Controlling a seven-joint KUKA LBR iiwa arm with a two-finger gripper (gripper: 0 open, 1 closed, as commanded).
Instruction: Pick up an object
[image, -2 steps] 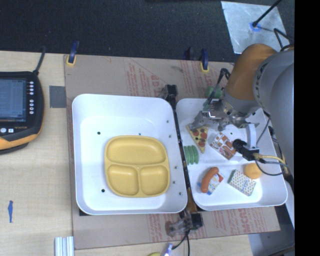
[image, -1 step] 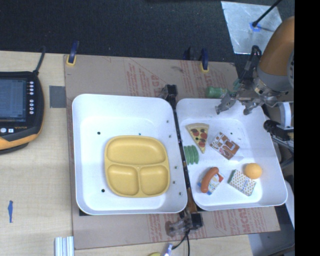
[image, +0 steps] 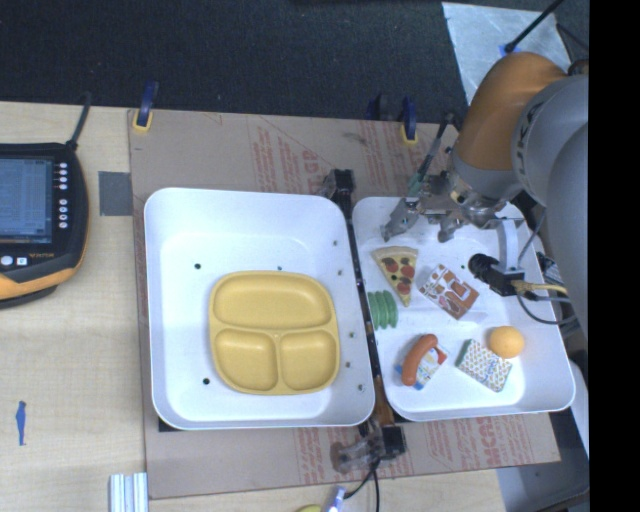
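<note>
The gripper (image: 422, 222) hangs just above the pizza slice (image: 398, 271), fingers apart and holding nothing. It looks like the approach step; next it must go down on the slice and close.

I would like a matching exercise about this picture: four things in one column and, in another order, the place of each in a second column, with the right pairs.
Things:
1. yellow tray
2. pizza slice
3. orange ball
4. handheld controller

Places:
A. right bin, top left part
B. on the bench, left of both bins
C. left bin
D. right bin, near its right wall

Pairs: 1-C, 2-A, 3-D, 4-B
</note>
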